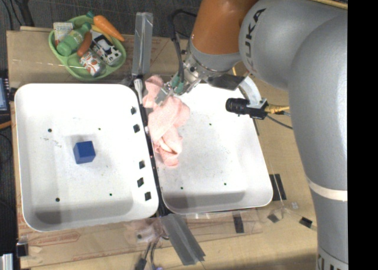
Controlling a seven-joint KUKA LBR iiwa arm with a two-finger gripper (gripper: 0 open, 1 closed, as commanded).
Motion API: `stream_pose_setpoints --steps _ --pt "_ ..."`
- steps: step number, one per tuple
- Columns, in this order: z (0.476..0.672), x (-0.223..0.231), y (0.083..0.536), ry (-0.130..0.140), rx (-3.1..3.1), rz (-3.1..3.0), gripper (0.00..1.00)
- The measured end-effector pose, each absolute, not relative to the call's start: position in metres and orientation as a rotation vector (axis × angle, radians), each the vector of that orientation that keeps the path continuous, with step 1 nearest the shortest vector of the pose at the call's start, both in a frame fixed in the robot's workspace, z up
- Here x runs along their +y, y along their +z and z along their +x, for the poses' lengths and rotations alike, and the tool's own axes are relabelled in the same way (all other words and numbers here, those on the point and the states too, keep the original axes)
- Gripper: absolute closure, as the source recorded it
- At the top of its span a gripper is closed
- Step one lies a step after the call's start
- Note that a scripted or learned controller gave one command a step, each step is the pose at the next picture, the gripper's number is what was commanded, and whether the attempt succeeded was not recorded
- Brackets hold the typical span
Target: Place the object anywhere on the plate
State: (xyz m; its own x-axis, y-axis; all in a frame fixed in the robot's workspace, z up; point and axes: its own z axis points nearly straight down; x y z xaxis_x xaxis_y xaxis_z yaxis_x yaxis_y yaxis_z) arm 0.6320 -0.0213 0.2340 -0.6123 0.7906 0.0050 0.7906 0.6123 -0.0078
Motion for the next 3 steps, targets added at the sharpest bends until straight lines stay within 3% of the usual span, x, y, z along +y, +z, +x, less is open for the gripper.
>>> stream_pose_setpoints --steps 2,3 --pt "0.588 0.055 0.213 0.003 -3.128 -0.172 1.00" --pt "0.565 0.094 0.209 0.003 -3.133 -0.005 1.00"
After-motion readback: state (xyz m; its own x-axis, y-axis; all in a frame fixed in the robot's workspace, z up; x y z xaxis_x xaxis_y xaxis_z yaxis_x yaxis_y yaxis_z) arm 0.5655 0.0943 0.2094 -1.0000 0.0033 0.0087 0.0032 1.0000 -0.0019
